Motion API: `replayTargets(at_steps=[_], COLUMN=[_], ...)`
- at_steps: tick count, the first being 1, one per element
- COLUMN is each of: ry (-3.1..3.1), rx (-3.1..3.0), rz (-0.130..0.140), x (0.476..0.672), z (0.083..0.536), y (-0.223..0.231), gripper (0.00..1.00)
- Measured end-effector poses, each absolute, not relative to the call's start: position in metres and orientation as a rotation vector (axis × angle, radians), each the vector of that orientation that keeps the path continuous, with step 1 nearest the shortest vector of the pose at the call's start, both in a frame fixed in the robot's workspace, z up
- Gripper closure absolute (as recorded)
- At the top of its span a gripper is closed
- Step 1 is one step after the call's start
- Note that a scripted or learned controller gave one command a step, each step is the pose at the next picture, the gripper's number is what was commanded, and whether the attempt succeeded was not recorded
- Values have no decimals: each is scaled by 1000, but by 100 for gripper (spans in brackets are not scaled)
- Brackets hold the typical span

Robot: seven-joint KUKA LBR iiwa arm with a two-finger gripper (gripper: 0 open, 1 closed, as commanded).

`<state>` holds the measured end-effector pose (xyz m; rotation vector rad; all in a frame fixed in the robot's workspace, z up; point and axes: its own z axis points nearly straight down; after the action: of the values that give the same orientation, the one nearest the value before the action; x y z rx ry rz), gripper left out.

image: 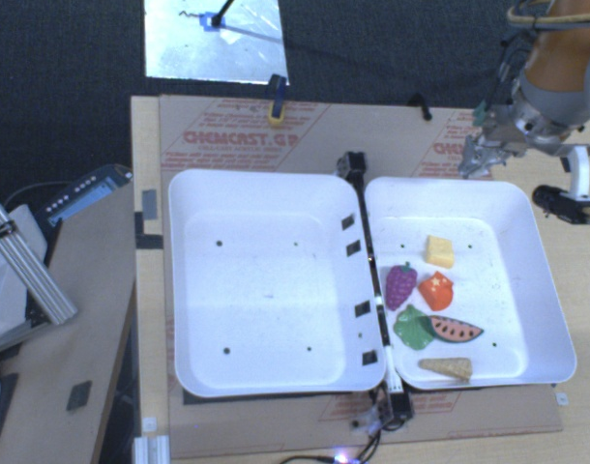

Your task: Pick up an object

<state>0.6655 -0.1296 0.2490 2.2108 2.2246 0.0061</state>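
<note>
Hovering pre-grasp: tool [481, 155] above right bin [542, 259] far rim, holding nothing; can't tell if it's apart or together. Toy food cluster [432, 303] sits below-left of tool. You'd need descent onto yellow block [439, 251], nearest.

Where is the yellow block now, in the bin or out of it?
In. The yellow block lies on the floor of the right bin, near its middle, apart from the hand beyond the far rim.

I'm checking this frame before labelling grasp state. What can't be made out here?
- Gripper, camera view: too small and blurred to read its fingers.
- Arm: cut off by the top and right edges.
- Green toy: partly covered by the watermelon slice, kind unclear.
</note>
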Motion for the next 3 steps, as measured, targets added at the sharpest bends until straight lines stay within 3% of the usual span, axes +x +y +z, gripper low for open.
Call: replayTargets(at_steps=[1, 2, 3], ry=[2221, 2220, 2224], rx=[2201, 2220, 2207], rz=[21, -1, 12], x=[628, 670, 670], z=[404, 312, 393], y=[-87, -130, -102], gripper=[100, 100, 100])
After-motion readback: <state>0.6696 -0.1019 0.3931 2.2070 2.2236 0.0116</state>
